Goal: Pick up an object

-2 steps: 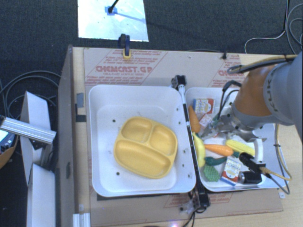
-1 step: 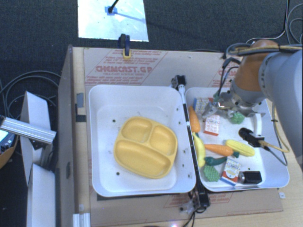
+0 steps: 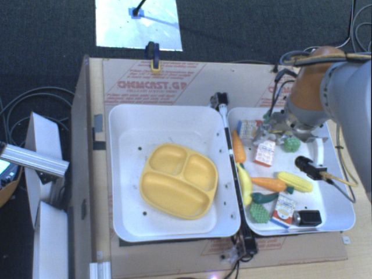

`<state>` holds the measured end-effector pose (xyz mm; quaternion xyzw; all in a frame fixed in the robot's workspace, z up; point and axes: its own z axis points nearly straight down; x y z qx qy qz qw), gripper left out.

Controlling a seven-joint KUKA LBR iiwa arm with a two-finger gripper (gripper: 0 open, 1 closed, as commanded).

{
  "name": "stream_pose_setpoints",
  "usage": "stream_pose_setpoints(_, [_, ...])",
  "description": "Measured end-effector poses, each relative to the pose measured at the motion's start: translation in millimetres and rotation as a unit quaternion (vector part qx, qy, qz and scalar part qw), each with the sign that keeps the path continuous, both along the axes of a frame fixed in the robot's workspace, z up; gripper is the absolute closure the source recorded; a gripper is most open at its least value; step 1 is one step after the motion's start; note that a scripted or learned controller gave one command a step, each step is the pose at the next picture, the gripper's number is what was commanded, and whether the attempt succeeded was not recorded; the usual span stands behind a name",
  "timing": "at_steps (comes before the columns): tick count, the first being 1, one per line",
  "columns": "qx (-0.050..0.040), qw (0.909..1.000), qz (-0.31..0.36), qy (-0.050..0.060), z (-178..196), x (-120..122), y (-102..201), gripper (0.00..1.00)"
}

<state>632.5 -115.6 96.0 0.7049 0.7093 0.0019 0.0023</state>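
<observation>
- White with a red printed face, the small carton (image 3: 265,153) is a flat, rectangular box with small print too fine to read.
- It lies in the right bin (image 3: 337,214), just in front of the gripper (image 3: 276,133) and slightly toward the left-bin side of it; I cannot tell whether the two touch.
- The gripper hangs low over the back part of the right bin. How wide it stands open cannot be told, and no object is visibly in its hold.
- Counted in the right bin:
  - Two cartons: the small carton and a second carton (image 3: 285,207), well in front of the gripper.
  - Two carrots: the near carrot (image 3: 239,147) by the wall shared with the left bin, and the far carrot (image 3: 268,183) beyond the small carton.
  - One banana (image 3: 245,182), one corn cob (image 3: 294,181) and one pale packet (image 3: 249,128), the packet beside the gripper.
  - One green leafy piece (image 3: 290,144), close on the gripper's arm side.
  - One green lump (image 3: 258,213), one teal piece (image 3: 264,197) and one black block (image 3: 308,217), all far in front of the gripper.
- The left bin (image 3: 125,156) holds one yellow divided tray (image 3: 179,181), well apart from the gripper.
- The small carton's long axis runs from the gripper toward the bin's front edge, leaning slightly toward the left bin. Its upper short end points at the gripper.
</observation>
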Motion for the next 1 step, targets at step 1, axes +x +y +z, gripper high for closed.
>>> stream_pose_setpoints(1, [0.0015, 1.0000, 0.001, -0.001, 94.3, -39.5, 53.8, 1.00])
